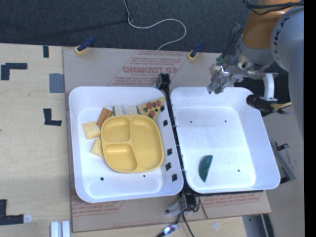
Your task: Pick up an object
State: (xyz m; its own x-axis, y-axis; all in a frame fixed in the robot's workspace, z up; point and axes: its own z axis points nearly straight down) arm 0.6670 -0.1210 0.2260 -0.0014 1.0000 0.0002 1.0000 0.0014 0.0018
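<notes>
A small dark green object (205, 167) lies on the floor of the right bin (256, 132), toward its front. In the left bin (81, 132) a yellow divided plate (132, 143) sits over several flat food-like pieces: tan squares (91, 130), a brown strip (104, 116) and a pizza-like slice (152, 107). My gripper (216, 84) hangs above the back rim of the right bin, far from the green object, with nothing seen between its fingers.
The two white bins rest on a cardboard sheet (143, 65) with a black divider (170, 132) between them. A white cable (158, 23) loops across the dark surface behind. The grey arm with its orange band (269, 14) fills the upper right.
</notes>
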